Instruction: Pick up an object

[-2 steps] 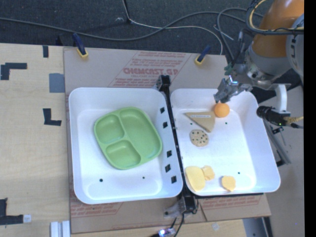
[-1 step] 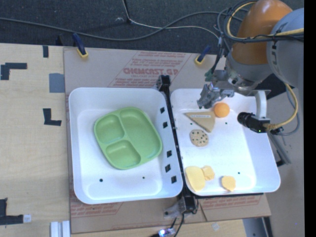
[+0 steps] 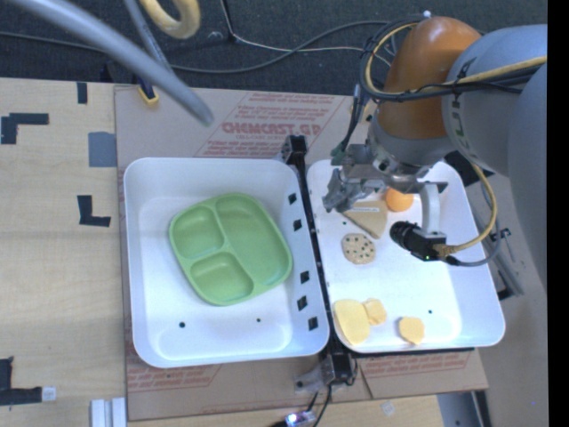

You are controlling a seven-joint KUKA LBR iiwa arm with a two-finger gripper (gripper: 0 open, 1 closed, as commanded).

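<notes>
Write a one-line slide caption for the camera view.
Gripper hovers over the right bin near a cookie; a green tray sits in the left bin.

Your bench point(image 3: 53, 238) is a pale wood top with a brown cardboard sheet point(image 3: 258, 118) laid flat on it, and both white bins sit side by side on that sheet. The right bin point(image 3: 462, 301) lies directly under the tool, while the left bin point(image 3: 151, 194) sits just beside it, on the side away from the arm. Black tape marks point(image 3: 89, 210) dot the bare wood well beyond the left bin.
</notes>
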